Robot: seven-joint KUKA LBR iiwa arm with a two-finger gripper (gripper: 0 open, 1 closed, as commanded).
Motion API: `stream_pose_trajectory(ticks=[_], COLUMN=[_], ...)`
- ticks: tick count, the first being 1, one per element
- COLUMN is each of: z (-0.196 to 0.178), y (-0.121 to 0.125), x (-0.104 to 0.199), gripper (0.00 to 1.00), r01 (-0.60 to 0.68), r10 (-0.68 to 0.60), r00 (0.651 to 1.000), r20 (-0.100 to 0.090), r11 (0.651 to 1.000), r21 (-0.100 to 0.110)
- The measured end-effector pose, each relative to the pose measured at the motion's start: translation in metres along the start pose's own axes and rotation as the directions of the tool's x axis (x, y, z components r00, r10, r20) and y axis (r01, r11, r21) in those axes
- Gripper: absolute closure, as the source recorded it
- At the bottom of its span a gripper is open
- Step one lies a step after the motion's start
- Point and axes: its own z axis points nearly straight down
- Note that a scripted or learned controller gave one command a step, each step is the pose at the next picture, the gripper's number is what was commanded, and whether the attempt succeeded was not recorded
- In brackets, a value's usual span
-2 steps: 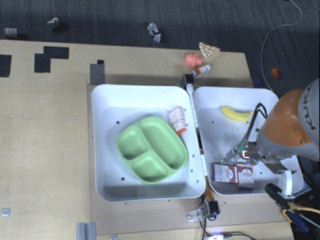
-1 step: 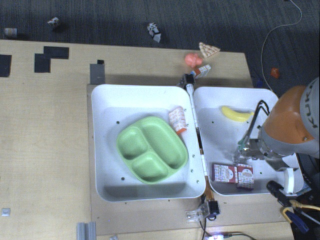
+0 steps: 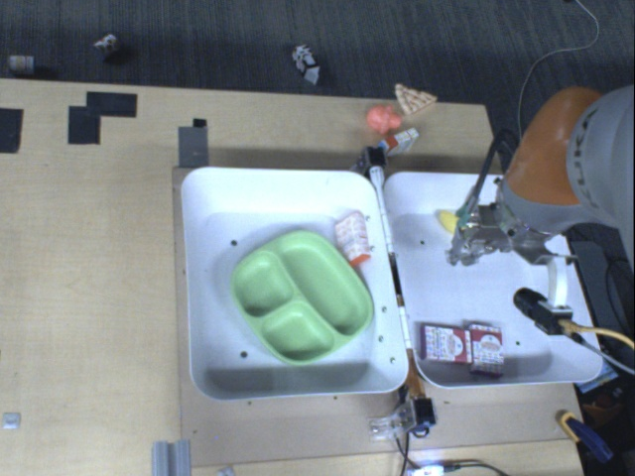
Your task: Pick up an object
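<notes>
My gripper [image 3: 464,253] hangs low over the middle of the right bin [image 3: 437,296], under the grey arm with its orange band [image 3: 551,162]. A small yellow object [image 3: 449,220] lies just behind it, partly hidden by the gripper. Two red and white cartons [image 3: 462,346] lie side by side near the right bin's front wall. In the left bin [image 3: 203,266] rests a green divided plate [image 3: 301,296], with a small white and orange packet [image 3: 353,238] at its far right edge. Nothing shows between the fingers.
Behind the bins, on the wooden bench, lie a pink blob [image 3: 384,119], a tan wedge [image 3: 415,98] and a small tube [image 3: 397,143]. Cables run along the right bin's right side and front. Bare bin floor lies left of the gripper.
</notes>
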Motion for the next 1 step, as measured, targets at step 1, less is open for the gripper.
stream_pose_trajectory(ticks=[1], z=[-0.0286], y=[0.0732], x=[-0.0002], gripper=[1.0], r01=[0.001], r10=[-0.001], r00=[1.0], r20=[0.001], r11=[1.0], r21=[-0.001])
